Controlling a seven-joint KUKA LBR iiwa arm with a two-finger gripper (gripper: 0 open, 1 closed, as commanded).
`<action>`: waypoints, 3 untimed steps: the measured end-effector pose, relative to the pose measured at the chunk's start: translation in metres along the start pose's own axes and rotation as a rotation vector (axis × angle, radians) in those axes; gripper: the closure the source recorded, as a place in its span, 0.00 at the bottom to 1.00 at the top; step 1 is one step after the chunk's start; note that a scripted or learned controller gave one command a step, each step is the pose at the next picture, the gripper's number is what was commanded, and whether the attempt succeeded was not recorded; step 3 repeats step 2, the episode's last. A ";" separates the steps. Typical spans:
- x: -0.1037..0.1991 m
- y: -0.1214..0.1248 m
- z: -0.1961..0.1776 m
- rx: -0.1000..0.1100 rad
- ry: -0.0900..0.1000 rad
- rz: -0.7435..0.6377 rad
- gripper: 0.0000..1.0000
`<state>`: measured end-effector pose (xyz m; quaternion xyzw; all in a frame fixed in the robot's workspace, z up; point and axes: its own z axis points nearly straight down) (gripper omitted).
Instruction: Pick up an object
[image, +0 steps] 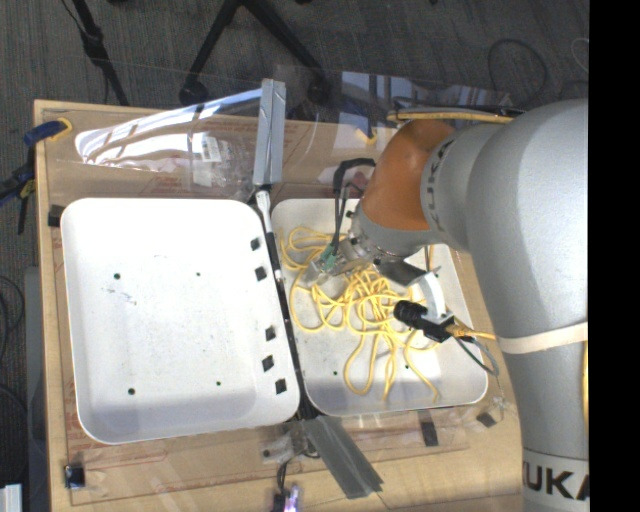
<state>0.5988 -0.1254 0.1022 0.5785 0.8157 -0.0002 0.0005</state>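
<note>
Right-hand white bin (330, 388) holds a tangled yellow cord (366, 312) — likely limp and light, best pinched at a loop — the gripper (333, 262) amid it, its opening impossible to tell.

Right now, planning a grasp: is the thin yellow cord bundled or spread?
Spread: the thin yellow cord loops loosely across the right white bin.

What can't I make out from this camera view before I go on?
In the camera view:
The right side of the right bin: covered by the arm.
Whether the gripper holds the yellow cord: the wrist covers the contact.
Whether the yellow cord is one piece or several: the tangle is too dense.
The dark specks in the left bin: too small to identify.
</note>
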 end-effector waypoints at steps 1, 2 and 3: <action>0.000 0.000 0.000 0.000 0.000 0.000 0.00; 0.000 0.001 -0.010 0.000 -0.001 -0.004 1.00; 0.000 0.001 -0.010 0.000 -0.001 -0.004 1.00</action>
